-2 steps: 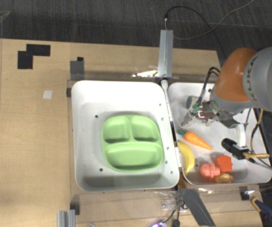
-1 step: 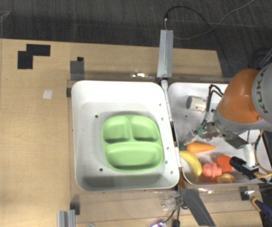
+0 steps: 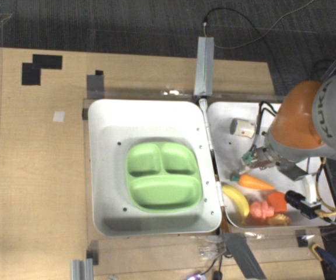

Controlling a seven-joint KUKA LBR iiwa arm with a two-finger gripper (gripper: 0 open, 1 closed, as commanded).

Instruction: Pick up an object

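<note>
The right bin (image 3: 225, 147) holds several toy foods along its near side. An orange carrot (image 3: 255, 183) lies beside a yellow banana (image 3: 237, 199), with a pink piece (image 3: 261, 210), a red block (image 3: 277, 201) and a small brown piece (image 3: 279, 219) close by. A white cylinder (image 3: 242, 128) lies apart near the bin's far wall. My gripper (image 3: 251, 161) hangs low in this bin, just above the carrot's leafy end. The grey arm and its orange band cover the bin's right part.
The left bin (image 3: 107, 127) holds a green divided plate (image 3: 163, 175) in its middle. A metal rail (image 3: 204, 69) stands behind the wall between the two bins. Bare floor shows in the right bin's far left part.
</note>
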